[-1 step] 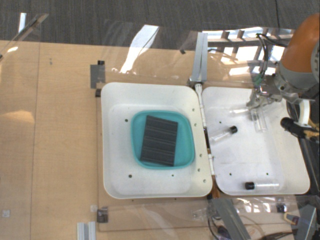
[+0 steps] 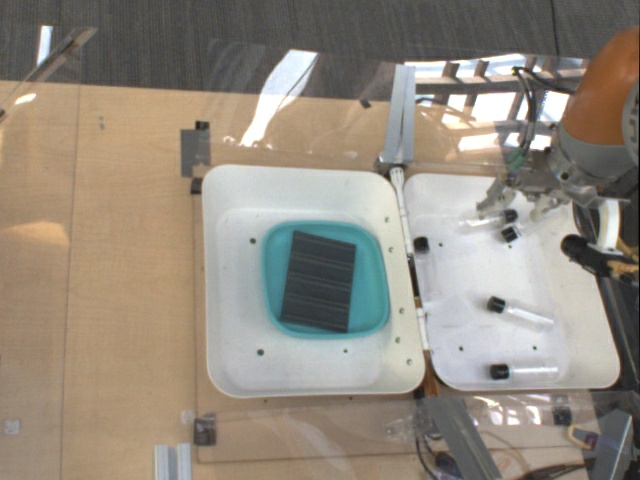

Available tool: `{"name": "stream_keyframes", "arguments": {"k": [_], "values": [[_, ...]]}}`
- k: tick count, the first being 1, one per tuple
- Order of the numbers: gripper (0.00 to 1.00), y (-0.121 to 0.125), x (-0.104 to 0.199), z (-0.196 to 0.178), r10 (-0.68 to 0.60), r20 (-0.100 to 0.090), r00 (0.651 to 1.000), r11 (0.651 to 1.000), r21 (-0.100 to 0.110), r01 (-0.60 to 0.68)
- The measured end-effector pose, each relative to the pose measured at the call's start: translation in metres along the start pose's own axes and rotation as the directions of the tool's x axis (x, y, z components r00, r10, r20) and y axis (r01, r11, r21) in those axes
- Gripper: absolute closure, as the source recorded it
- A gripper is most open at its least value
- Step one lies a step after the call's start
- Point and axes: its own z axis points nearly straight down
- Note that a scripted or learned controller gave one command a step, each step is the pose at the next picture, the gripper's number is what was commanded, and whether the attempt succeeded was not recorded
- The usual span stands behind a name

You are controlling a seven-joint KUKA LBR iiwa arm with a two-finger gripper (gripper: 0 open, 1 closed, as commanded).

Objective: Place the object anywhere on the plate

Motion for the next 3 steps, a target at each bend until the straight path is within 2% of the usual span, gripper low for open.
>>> {"name": "stream_keyframes", "arguments": {"k": [1,2,3], "values": [[0.0,-0.03,-0.038,-0.091,0.367,0.0,0.93,0.93,-0.004,-0.367],[0.0,-0.064,-0.04,-0.248,0.607,-0.002,0.795,0.795,-0.007,-0.607],[0.0,-0.119,-0.05,-0.247,0.741,0.0,0.671,0.671,-0.002,-0.741]]}}
